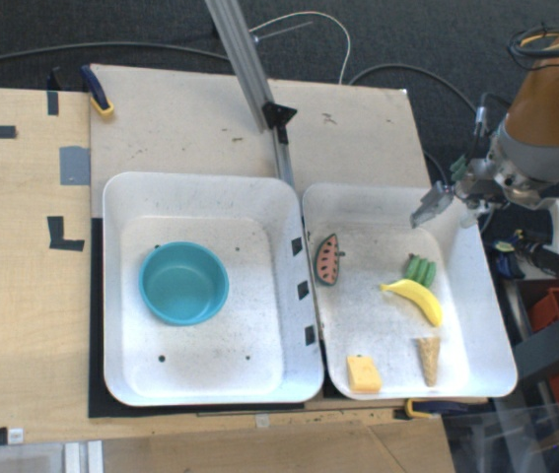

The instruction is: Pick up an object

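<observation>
The right bin holds a watermelon slice, a green piece, a banana, an ice cream cone and a yellow cheese block. A blue bowl sits in the left bin. My gripper hangs over the right bin's far right corner. It is open with nothing between its fingers. It stands above and to the right of the green piece and the banana, apart from both.
A slanted metal post rises behind the bins, and its clamp sits on the divider between them. Cables run across the dark floor behind the bench. A yellow and blue clamp grips the board's far left corner.
</observation>
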Action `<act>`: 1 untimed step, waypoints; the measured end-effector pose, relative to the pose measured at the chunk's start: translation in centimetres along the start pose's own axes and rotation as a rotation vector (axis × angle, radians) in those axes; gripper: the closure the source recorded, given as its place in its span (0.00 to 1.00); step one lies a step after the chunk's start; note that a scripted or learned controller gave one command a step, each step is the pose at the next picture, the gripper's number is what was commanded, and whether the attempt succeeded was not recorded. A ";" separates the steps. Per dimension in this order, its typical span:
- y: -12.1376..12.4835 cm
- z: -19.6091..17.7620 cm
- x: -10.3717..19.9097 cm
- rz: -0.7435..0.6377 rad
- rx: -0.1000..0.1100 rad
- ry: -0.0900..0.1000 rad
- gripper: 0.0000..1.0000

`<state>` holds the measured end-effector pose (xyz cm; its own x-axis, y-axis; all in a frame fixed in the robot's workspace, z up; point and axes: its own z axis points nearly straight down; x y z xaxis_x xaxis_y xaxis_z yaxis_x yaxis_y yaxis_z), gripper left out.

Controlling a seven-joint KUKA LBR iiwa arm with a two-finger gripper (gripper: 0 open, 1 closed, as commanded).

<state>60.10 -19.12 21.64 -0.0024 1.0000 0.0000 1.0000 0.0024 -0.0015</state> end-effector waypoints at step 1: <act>0.0 0.0 0.0 0.000 0.000 0.000 0.00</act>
<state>60.10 -19.12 21.64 -0.0024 1.0000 -0.0003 1.0000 0.0024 -0.0015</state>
